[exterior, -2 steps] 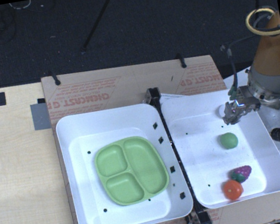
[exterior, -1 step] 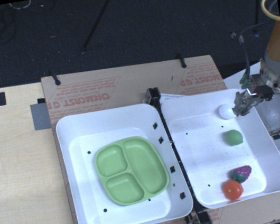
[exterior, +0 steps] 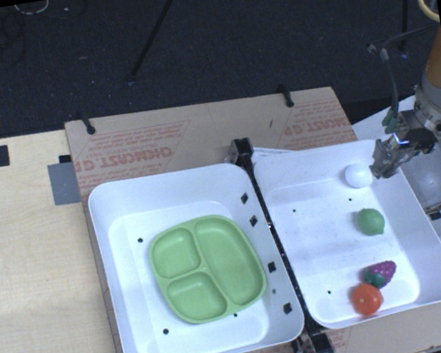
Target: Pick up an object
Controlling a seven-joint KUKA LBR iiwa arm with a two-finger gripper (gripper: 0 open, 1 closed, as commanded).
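Note:
The right bin [exterior: 331, 279] holds several small objects: a white ball [exterior: 357, 175] near its far right wall, a green ball-like item [exterior: 370, 221] below it, a purple and green piece [exterior: 380, 273], and an orange-red round fruit [exterior: 366, 299] near the front. My gripper [exterior: 386, 157] hangs at the bin's right rim, just right of the white ball and apart from it. The view is too coarse to tell how its fingers stand. Nothing shows between them.
The left bin [exterior: 120, 231] holds a light green divided plate [exterior: 207, 267]. A black divider [exterior: 266, 231] runs between the bins. Brown cardboard [exterior: 197, 137] lies under both. The arm [exterior: 440, 82] enters from the right, over white surfaces beside the right bin.

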